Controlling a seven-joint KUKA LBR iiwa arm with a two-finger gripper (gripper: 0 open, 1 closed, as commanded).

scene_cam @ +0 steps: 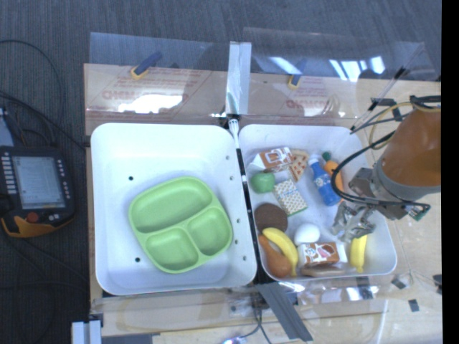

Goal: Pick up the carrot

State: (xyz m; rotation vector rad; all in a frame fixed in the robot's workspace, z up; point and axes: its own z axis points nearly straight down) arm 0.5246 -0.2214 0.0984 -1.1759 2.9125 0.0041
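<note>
Camera view: the gripper (353, 224) is lowered into the right bin (387, 264), its fingers parted and nothing seen between them. The carrot (334, 172), partly hidden beside the blue bottle (323, 183), is left ungrasped, farther back.

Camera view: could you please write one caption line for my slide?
Grey arm's gripper hangs over the right white bin of toy food, near the orange carrot; green divided plastic plate lies in the left bin.
</note>
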